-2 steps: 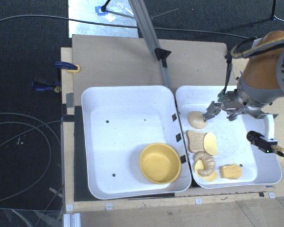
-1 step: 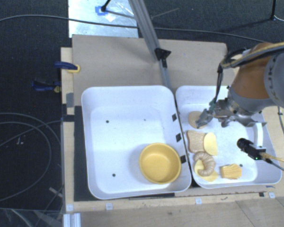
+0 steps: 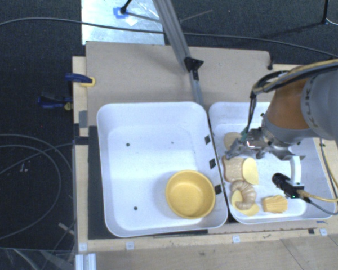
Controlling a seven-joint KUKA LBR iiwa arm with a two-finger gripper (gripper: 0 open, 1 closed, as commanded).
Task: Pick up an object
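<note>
The gripper [image 3: 249, 143] hangs low in the right bin [image 3: 310, 207], above crowded food pieces; whether it is spread or pinching I cannot tell. It should descend straight on the pale slice [image 3: 249, 170], avoiding the croissant [image 3: 245, 196] nearer. The yellow bowl [image 3: 190, 194] sits in the left bin [image 3: 141, 151].
</note>
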